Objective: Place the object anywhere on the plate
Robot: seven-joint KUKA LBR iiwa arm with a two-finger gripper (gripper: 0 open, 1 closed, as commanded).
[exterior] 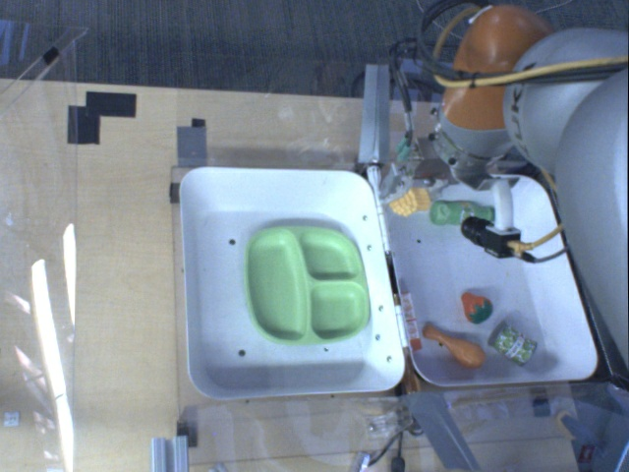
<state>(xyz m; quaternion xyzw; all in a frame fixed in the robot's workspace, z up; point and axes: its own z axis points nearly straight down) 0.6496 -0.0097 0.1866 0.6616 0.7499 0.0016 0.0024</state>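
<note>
At the upper right of the frame, the gripper (pixel 411 170) hung low over the top-left corner of the right bin (pixel 560 362), just above a yellow corn piece (pixel 410 203). Whether it was open or closed could not be told, nor whether it had hold of the corn. The corn lay close against the bin's inner wall, beside a green bottle (pixel 460 212). Lower in that bin lay a drumstick (pixel 455 345), a strawberry (pixel 477 307) and a small green can (pixel 512 342). The green plate (pixel 307 283) sat bare in the middle of the left bin (pixel 211 362).

Done well, the grasp would probably have needed a straight descent clear of the wall, a firm closing, then a lift high enough to cross the divider before release over the plate.
</note>
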